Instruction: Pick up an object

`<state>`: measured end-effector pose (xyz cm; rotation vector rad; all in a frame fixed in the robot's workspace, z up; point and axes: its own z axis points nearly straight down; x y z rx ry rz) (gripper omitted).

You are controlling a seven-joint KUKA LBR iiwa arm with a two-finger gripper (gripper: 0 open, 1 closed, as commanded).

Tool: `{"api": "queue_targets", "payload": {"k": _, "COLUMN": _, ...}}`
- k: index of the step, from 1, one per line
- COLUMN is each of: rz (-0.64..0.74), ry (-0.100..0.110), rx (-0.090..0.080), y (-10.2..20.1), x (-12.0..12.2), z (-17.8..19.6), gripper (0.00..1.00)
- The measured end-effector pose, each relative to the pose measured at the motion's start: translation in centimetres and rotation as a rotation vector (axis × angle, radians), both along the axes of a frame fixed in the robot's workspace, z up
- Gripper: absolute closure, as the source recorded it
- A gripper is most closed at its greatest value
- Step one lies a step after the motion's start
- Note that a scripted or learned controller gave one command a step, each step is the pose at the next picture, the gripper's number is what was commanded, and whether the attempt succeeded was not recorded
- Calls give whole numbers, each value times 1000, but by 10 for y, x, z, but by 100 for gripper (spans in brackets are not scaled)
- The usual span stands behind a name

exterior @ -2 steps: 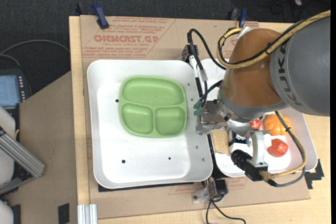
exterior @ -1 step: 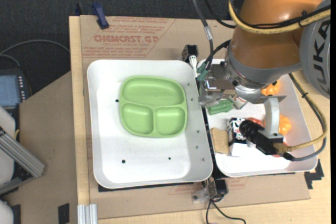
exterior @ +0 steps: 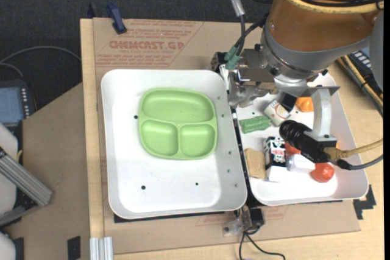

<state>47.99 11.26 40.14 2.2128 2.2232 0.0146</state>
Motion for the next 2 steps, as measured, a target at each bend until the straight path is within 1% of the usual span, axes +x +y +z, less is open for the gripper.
{"api": "queue_targets", "payload": {"k": 1, "rz": -6, "ry": 21, "rx": -6, "y": 2, "x": -2, "z": -107, "gripper": 100}}
{"api": "queue_targets", "payload": {"k": 2, "rz": -1, "ry": -6, "rx": 2, "y": 16, "x": 2, "z": 27, "gripper": 100}}
